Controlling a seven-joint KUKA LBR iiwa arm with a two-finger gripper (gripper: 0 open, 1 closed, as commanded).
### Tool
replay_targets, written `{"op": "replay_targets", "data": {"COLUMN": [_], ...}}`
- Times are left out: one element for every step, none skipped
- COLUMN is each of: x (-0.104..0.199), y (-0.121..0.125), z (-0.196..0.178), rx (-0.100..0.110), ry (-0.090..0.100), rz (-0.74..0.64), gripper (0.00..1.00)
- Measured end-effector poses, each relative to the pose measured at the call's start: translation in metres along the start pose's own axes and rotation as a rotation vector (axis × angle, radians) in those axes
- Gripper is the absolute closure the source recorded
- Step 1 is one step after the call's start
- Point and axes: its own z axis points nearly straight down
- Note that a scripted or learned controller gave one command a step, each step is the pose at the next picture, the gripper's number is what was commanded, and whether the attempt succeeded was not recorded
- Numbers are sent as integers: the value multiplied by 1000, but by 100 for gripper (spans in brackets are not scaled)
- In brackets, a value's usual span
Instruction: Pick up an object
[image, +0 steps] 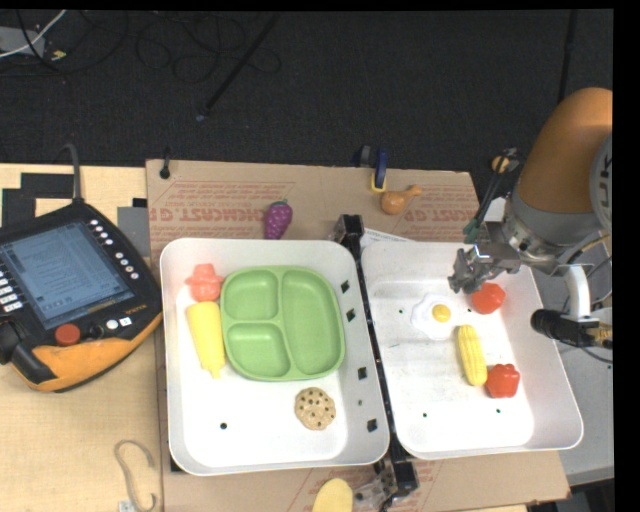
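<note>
Red tomato in right bin, touching claw; can't tell if claw is clenched or released.

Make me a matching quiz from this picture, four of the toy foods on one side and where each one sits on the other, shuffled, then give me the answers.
Things:
1. cookie
2. fried egg
3. purple grapes
4. green divided plate

Places:
A. on the cardboard behind the bins
B. right bin, beside the corn cob
C. left bin, near its front edge
D. middle of the left bin, right of the yellow corn

Pairs: 1-C, 2-B, 3-A, 4-D
</note>
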Motion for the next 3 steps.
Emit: {"op": "replay_targets", "data": {"x": [32, 61, 71], "y": [-41, -76, -108], "z": [11, -5, 0], "rx": [1, -2, 1], "ry": [0, 0, -1], "rz": [0, 0, 5], "gripper": [100, 100, 100]}}
